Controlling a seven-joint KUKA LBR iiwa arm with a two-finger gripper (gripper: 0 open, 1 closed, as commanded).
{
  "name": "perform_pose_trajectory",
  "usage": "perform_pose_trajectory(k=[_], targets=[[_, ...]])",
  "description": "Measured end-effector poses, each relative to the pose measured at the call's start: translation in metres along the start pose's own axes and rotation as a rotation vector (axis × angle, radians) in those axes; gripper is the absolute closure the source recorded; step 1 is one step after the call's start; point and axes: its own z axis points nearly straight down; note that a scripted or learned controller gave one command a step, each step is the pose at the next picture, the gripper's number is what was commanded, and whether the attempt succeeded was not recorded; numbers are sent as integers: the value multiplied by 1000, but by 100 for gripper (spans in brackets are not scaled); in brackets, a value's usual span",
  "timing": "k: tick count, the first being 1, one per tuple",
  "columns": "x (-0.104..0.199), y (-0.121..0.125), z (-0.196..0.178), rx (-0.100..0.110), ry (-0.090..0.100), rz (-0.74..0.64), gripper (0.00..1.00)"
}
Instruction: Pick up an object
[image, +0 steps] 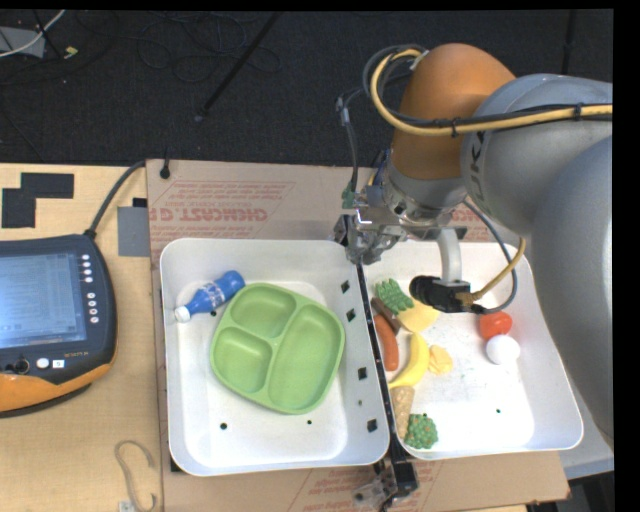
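A cardboard-covered surface (90, 450) carries two shallow white bins side by side under a dark backdrop strung with cables. Nearest the camera, at six o'clock in the right bin (520, 425), lies a broccoli floret (421, 431) beside a tan wafer (402, 405). Farther in sit a banana (411, 364), a carrot (386, 343), a yellow piece (420, 318), a second green floret (393, 296), then a red ball (494, 324) and a white egg (502, 349) toward three o'clock. The left bin (190, 420) holds a green divided plate (278, 346) and a blue bottle (210, 296) at ten o'clock of it. A teach pendant (50, 315) rests at nine o'clock.

At twelve o'clock of the right bin the gripper (366, 240) hovers over the far rim near the divider; whether it is wide or narrow cannot be told, and nothing visibly sits in it. A good pick probably means dropping toward the green floret just below it, keeping clear of the divider wall and choosing a piece not pressed against neighbours.
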Motion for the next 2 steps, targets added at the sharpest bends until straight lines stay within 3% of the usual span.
perform_pose_trajectory(k=[2], targets=[[10, 2, 14, 3, 0, 1, 100]])
